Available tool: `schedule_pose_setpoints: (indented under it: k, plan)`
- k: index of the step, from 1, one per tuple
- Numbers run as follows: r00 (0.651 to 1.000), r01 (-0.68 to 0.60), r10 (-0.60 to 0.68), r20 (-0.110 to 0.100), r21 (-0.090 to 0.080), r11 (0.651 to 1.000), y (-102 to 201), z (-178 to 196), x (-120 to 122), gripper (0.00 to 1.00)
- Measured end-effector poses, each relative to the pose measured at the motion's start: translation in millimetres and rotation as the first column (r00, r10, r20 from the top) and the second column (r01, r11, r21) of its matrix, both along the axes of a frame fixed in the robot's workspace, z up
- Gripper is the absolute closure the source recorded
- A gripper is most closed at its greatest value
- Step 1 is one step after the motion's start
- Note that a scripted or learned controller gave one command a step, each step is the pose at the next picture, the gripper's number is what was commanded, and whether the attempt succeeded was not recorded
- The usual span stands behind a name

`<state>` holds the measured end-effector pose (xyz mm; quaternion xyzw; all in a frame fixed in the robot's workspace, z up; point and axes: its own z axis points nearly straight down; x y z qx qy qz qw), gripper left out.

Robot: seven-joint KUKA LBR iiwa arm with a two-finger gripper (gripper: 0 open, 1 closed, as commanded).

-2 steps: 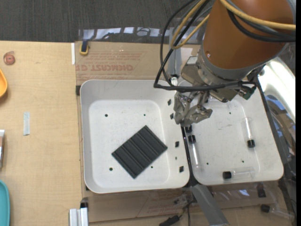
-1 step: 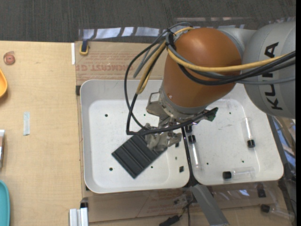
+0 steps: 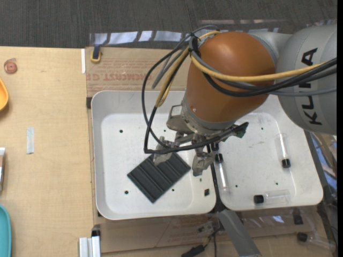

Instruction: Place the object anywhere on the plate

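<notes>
A dark grey ribbed plate (image 3: 158,178) lies tilted on the floor of the left white bin (image 3: 97,143), toward its lower right. My gripper (image 3: 180,161) hangs just above the plate's upper right corner, under the big orange wrist band. Its two fingers (image 3: 199,165) stand apart, so it is open, and I see nothing between them. A small black piece (image 3: 206,192) lies by the divider between the bins, just right of the plate. A small dark teal thing (image 3: 240,130) peeks out beside the wrist; what it is I cannot tell.
The right bin (image 3: 315,182) holds clear tubes with black caps (image 3: 283,152) (image 3: 268,198) (image 3: 220,174). The arm covers the bins' middle. On the wooden bench at left lie a grey strip (image 3: 30,141), a red disc (image 3: 10,66) and an orange object (image 3: 2,96).
</notes>
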<state>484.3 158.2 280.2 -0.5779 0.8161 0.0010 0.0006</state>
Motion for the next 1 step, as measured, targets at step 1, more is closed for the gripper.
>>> schedule_pose_setpoints:
  k: [1]
  plan:
    - [0.999, 0.042, -0.042, 0.003, 0.002, 0.999, 53.2, 152.4, 65.9, 0.00]
